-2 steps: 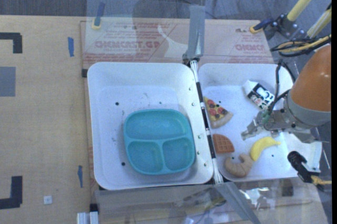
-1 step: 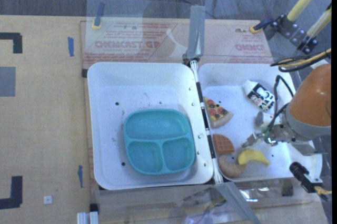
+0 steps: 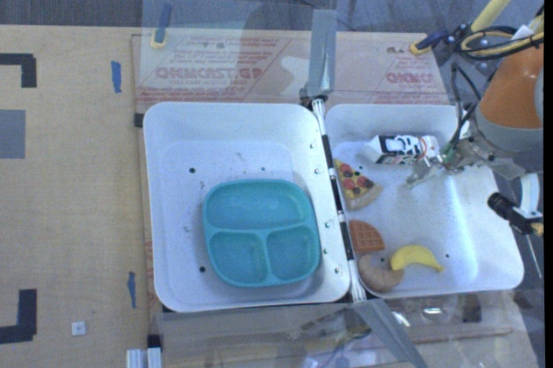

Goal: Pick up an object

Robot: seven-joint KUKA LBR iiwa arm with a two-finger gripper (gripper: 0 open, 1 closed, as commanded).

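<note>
So the claw (image 3: 423, 174) is down inside the right bin (image 3: 484, 271), in the half nearer its far edge, with the arm (image 3: 511, 98) coming in over that bin's right rim. I honestly can't tell how the claw is set, it's just a small metallic blur from up here, and nothing visibly sits in it.

Nearest thing to it is the black-and-white carton (image 3: 399, 147), lying on its side right beside the claw and a touch toward the bin's far edge. Its long axis runs roughly left-right, parallel to that far edge. If I had to guess, that's the likeliest target, and the claw would want to close across the short way.

The other stuff all sits along the bin's left wall or near edge: a pizza slice toy (image 3: 355, 184) against the left wall, a waffle-looking brown piece (image 3: 365, 235) below it, a round donut-ish thing (image 3: 378, 273) in the near-left corner, and a yellow banana (image 3: 416, 257) just beside that, long axis also roughly left-right. All of those are well apart from the claw.

Left bin (image 3: 173, 142) holds a teal divided plate (image 3: 259, 232). Both bins sit on a light wood tabletop (image 3: 69, 211) with blue tape bits, grey carpet beyond the far edge.
</note>
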